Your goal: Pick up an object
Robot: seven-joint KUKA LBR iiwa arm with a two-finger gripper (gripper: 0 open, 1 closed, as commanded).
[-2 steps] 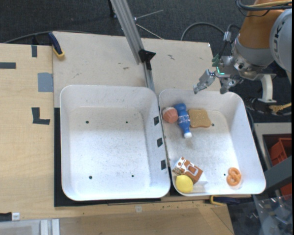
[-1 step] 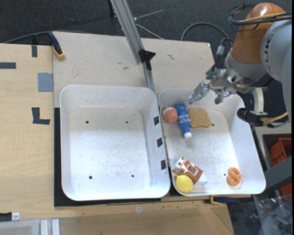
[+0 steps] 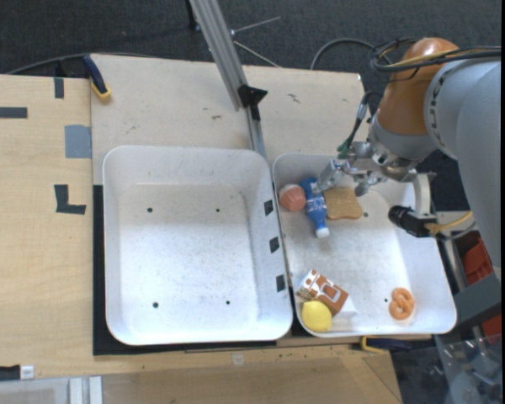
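You are looking at small toy-like pieces sitting in the right bin (image 3: 425, 280): a round reddish ball (image 3: 292, 197) near the bin's upper left corner, a blue bottle (image 3: 316, 213) with a white cap lying just beside it, and a flat tan slice shaped like toast (image 3: 344, 204) touching the bottle's right side. Toward the near edge, a smooth yellow lemon-shaped piece (image 3: 316, 316) is lying against a brown-and-white box-like piece (image 3: 323, 292), and an orange ring-shaped piece (image 3: 401, 303) is sitting near the right corner. The left bin (image 3: 185, 242) is showing a speckled, matte white floor with four dark dots. Both bins are resting on a pale wooden bench (image 3: 34, 251) marked with grey tape patches, with dark carpet beyond. The grey arm is reaching in from the right, its orange band arching above the wrist, and the gripper (image 3: 345, 172) is hanging low over the toast and bottle. You cannot tell whether it is apart or together.
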